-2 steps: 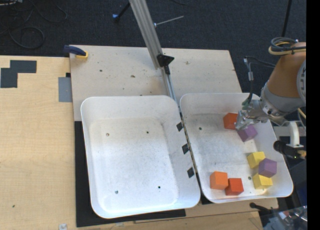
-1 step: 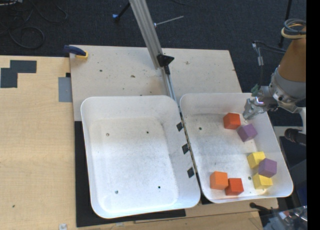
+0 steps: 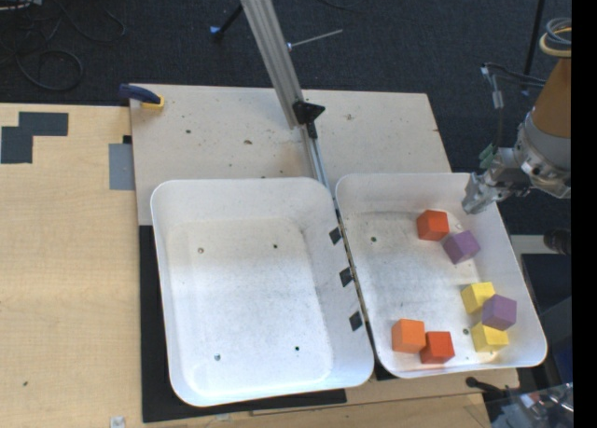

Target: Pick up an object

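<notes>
Your gripper (image 3: 474,199) hangs at the right bin's (image 3: 392,188) upper right rim. You cannot tell its state. Blocks lie below.

Smooth white plastic bins (image 3: 242,379), speckled; pale matt wooden bench (image 3: 215,132), scuffed; brushed aluminium rail (image 3: 270,34); matt blocks (image 3: 432,225), painted-looking.

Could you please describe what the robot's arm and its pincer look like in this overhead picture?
The arm enters at the right edge: a rounded orange band sits above a grey, silver-ringed wrist. Below it, the small grey metallic pincer tapers toward the right-hand shallow white bin. A thin grey bracket or cable stands beside the wrist; finer detail and markings are too small to tell.
</notes>
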`<state>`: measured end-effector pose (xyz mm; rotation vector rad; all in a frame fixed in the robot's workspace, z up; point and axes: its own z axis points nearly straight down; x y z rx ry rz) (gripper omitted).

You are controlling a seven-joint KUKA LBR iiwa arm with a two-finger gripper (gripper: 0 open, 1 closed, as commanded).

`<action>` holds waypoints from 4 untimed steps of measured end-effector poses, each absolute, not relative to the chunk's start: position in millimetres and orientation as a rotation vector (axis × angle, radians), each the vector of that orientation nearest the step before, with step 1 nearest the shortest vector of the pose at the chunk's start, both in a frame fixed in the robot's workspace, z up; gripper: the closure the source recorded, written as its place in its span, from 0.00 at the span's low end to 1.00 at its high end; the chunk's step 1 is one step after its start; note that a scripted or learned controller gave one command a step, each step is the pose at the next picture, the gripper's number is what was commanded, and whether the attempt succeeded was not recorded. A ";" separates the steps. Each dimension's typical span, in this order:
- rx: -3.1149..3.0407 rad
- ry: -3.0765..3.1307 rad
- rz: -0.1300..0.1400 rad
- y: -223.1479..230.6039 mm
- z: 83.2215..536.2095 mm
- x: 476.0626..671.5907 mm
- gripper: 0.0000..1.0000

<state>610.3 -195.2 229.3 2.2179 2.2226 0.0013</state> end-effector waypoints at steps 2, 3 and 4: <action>2.219 2.228 0.001 -100.4 235.3 617.0 1.00; 2.220 2.230 -0.002 -50.6 223.8 617.6 1.00; 2.219 2.228 0.001 -1.4 234.1 627.3 1.00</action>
